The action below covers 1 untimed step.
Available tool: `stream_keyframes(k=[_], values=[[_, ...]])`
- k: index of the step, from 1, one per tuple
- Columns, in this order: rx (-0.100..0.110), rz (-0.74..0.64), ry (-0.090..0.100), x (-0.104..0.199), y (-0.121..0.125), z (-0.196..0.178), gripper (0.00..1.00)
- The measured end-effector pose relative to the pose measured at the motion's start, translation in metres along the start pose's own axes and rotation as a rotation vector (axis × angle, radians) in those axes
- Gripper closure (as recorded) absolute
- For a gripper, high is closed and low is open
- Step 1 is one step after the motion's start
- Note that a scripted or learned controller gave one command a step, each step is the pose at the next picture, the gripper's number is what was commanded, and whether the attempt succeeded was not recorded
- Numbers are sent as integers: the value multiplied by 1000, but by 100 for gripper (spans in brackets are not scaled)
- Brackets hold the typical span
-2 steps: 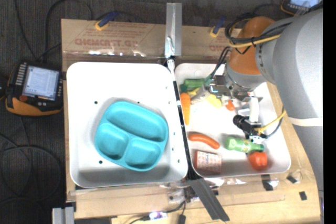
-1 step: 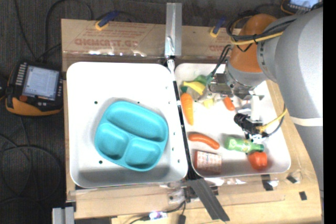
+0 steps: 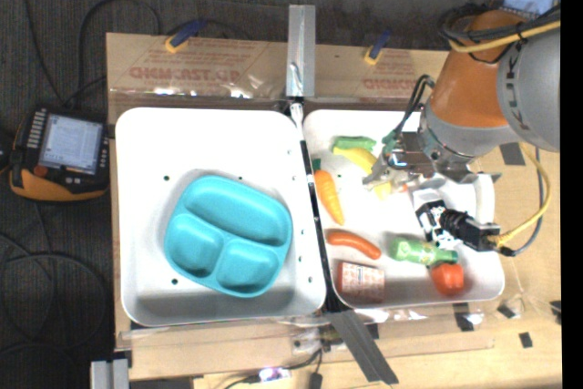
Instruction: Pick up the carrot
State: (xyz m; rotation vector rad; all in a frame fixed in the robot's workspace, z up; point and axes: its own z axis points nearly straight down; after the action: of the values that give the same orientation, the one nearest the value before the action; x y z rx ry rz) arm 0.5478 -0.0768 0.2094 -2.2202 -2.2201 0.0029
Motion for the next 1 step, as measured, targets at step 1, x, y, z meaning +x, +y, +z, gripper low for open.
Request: stream_keyframes(k=[1], values=[[2, -58, 0, 27, -64, -3, 100]])
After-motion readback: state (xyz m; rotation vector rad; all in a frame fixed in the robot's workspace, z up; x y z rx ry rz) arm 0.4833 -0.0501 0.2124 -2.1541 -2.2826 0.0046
